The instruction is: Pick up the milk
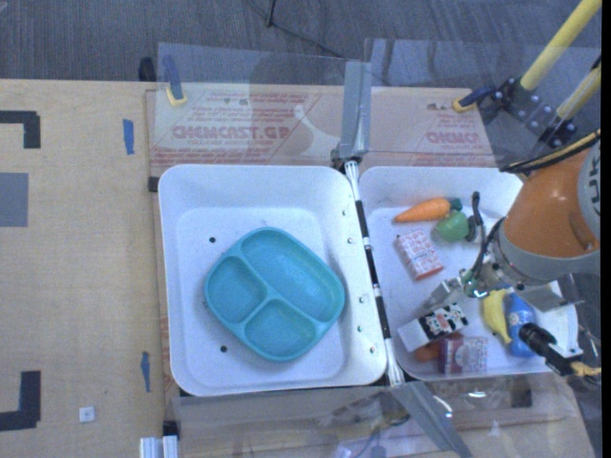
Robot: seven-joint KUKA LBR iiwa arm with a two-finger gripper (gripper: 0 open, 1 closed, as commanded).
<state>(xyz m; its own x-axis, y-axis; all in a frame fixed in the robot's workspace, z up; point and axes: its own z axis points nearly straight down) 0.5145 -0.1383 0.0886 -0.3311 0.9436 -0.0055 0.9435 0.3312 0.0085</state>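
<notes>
- Reaching is the step you are in, by my reading: the milk (441,322), a small white carton with black cow patches, lies on its side on the floor of the right bin (382,256), toward the near wall, and nothing has lifted it.
- You can see the gripper (470,282) low over that bin, up and to the right of the carton, close but apart from it; the carton is not between the fingers.
- You cannot tell from this slant whether the fingers are parted or closed, since the wrist and its orange band hide most of them.
- Your next move, as I judge it, calls for a short shift toward the near left, then a descent that puts one finger on each long side of the carton.
- Watch the crowding: a red packet (465,353) sits just beside the milk on the near side, a banana (495,315) and a blue bottle (518,324) lie just to its right, and a pink wafer box (418,254), a green pepper (452,225) and a carrot (422,210) lie farther back.
- You have the teal divided plate (275,292) in the left bin (181,256), well apart from the work.
</notes>
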